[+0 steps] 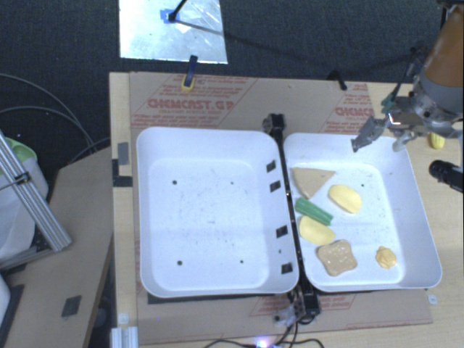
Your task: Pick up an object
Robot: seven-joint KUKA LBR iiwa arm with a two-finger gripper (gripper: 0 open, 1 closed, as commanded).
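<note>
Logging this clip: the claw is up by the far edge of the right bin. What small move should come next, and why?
Probably lower the claw toward the yellow oval piece. The claw hangs open with nothing between its fingers, above the right bin's far edge, and that piece lies nearest, apart from its neighbours.

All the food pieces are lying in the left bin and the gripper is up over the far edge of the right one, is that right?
Not quite. The camera view shows the food pieces lying in the right bin, not the left bin. The gripper is indeed over the right bin's far edge.
</note>
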